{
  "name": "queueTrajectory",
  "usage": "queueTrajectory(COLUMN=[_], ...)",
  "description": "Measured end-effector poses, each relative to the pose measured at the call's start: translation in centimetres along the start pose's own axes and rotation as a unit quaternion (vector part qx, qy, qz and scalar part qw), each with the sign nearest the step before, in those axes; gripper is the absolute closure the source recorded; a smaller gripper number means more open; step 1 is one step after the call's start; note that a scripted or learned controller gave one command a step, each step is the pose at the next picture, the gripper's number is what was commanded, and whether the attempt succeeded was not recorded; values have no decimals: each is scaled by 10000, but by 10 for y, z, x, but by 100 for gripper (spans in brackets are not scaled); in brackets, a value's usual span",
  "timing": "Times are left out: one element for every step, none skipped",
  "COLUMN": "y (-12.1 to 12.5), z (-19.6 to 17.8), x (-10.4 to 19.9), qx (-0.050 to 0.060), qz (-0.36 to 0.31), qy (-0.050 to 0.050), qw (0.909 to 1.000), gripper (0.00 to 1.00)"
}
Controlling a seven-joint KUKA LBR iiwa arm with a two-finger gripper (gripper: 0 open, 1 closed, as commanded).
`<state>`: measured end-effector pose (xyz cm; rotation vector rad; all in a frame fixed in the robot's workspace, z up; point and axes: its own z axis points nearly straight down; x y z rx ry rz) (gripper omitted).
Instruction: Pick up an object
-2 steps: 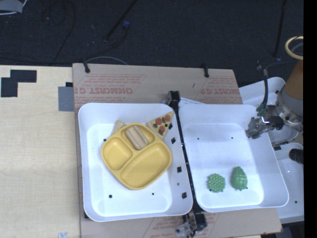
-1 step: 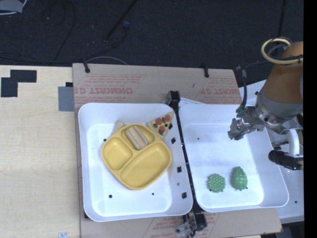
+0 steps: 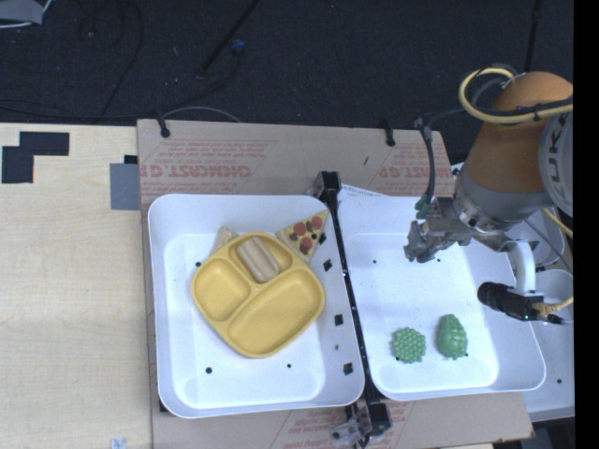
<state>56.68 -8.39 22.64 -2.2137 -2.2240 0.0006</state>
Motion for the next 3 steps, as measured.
queueTrajectory(y=[6,3,6], z=[10,14,15], x=[53,112,156], qx=[12,9,2], qz=[10,1,3], qy=[-5,-2,-12], qw=[10000,10000,10000], gripper=[100,100,100])
